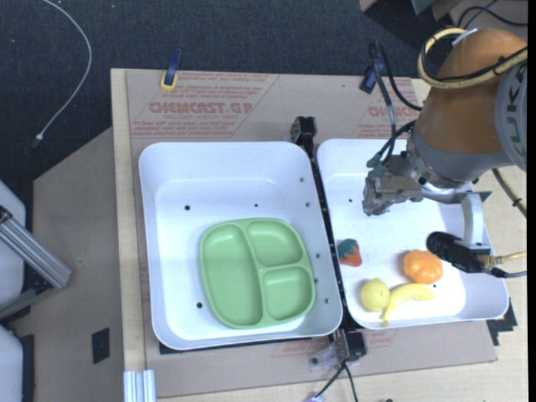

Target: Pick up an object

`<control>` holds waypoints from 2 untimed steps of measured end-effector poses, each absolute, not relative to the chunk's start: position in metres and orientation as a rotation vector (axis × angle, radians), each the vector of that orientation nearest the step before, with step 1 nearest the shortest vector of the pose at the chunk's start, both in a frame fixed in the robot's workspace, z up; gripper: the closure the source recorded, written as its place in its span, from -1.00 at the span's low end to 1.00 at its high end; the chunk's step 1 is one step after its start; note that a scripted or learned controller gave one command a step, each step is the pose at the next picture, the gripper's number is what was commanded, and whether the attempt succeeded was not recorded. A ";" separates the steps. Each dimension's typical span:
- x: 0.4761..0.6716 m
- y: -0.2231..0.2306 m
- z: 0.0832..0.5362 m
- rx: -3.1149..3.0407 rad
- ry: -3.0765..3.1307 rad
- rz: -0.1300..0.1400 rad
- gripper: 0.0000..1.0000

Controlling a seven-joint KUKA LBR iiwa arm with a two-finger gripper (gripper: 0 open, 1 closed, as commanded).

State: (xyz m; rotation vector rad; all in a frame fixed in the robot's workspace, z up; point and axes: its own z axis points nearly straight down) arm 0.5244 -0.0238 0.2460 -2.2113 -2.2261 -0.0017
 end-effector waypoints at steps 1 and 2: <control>0.516 0.020 0.236 -2.213 -2.224 0.001 1.00; 0.503 0.064 0.229 -2.213 -2.223 0.002 1.00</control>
